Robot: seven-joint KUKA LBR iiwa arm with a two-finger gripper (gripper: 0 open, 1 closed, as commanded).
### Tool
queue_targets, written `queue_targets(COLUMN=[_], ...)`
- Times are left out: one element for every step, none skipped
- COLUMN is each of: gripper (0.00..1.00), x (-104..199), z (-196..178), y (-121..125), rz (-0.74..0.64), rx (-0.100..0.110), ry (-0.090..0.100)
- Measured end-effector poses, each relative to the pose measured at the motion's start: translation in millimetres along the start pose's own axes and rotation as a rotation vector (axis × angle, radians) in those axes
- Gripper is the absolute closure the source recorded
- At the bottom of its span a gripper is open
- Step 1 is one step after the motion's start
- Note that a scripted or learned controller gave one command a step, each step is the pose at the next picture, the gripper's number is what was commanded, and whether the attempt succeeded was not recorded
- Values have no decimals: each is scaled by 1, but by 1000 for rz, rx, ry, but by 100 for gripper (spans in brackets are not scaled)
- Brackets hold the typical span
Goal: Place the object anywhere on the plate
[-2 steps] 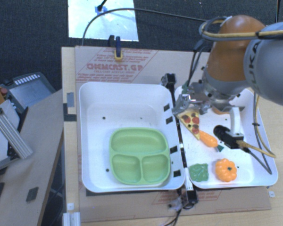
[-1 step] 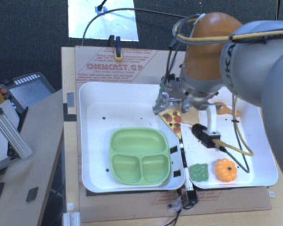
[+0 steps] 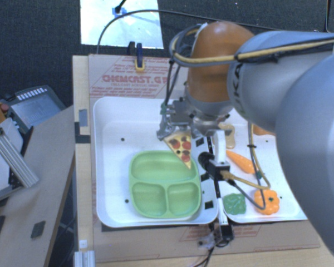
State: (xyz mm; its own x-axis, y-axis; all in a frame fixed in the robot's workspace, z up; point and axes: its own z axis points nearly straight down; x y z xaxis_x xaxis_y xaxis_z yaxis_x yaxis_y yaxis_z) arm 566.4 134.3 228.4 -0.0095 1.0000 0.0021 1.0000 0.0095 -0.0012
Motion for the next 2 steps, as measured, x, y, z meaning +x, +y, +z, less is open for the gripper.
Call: queue_targets(gripper=[100, 0], x=[53, 49], z=[13, 12], y=[-13, -12], rz=[0, 6], rx=[1, 0], ry=[0, -2])
